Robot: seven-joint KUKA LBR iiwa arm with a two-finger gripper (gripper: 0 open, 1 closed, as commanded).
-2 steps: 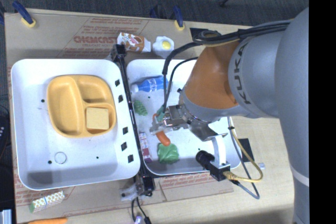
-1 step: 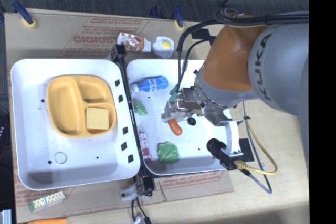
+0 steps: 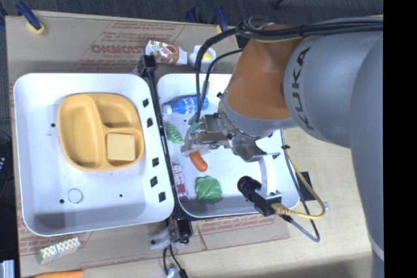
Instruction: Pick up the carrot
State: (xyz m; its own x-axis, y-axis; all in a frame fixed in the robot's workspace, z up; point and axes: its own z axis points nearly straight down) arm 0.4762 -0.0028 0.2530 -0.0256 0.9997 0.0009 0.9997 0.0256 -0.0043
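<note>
Carrot [image 3: 200, 163], small and orange at frame centre in the right bin [image 3: 225, 208], looks light, stiff, smooth; pinch across its middle. Whether the jaws [image 3: 195, 143] grip, I cannot tell.

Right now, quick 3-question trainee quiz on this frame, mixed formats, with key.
1. True or false: the carrot lies in the left bin.
2. Multiple choice: what rests in the yellow divided plate? A) a blue bottle B) a pale yellow block C) a green leafy item
3. Fill in: the tool sits just above the ____ in the right bin.

Key:
1. False. The carrot is in the right bin, beside the green leafy item.
2. B. The pale yellow block sits in one of the plate's compartments; the blue bottle is in the right bin.
3. carrot
</note>
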